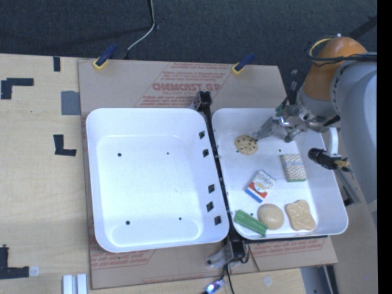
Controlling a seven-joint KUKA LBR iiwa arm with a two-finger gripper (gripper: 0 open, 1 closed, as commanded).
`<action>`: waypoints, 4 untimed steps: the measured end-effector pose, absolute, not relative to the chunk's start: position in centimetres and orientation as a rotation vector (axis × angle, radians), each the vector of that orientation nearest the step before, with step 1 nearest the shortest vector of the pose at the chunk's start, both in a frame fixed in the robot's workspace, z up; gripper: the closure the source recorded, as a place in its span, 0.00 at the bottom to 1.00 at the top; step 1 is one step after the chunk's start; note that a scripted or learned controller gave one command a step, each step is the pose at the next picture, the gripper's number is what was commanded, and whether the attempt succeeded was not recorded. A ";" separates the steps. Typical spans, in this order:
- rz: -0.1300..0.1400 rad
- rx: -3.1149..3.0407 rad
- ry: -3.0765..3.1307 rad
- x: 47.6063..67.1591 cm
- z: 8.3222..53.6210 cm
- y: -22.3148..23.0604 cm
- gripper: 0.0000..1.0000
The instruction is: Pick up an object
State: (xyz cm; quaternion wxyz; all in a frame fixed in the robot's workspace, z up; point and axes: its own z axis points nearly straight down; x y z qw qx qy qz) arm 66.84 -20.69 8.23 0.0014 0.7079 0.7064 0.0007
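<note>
closest to my camera, along the near edge of the right bin (334, 225), sit a green block (250, 222), a round tan bun (271, 216) and a toast-like slice (300, 215), all well apart from the gripper (260, 134) and on the opposite side of the bin from it. i see the gripper low over the far part of that bin, its thin finger ends slanting down toward the cookie (245, 144). the cookie lies just beside and slightly below the tips, toward the divider between the bins. i cannot tell whether the tips are spread or closed; they read as one thin dark line from this angle, and nothing shows between them, so i won't call anything held.

my guess is that the cookie is the target. it is flat and thin, so the fingers could ride over it or only nudge it toward the divider wall instead of closing around it. if the tips come down off centre, i'd expect it to skate away across the smooth white floor. pressing too hard on the bin floor is another worry, since the bin looks shallow and could shift.

nearer me than the gripper, the speckled packet (293, 167) and the small red, white and blue carton (261, 185) lie apart from the cookie, so a clean approach should not disturb them. a wide sweep might. the left bin (98, 127) lies beyond the divider from the gripper.
</note>
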 end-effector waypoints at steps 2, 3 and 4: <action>-0.002 2.213 2.222 67.0 9.7 -22.3 1.00; -0.003 2.213 2.222 67.0 9.6 -22.3 0.00; 0.000 2.219 2.220 66.9 12.3 -22.4 0.00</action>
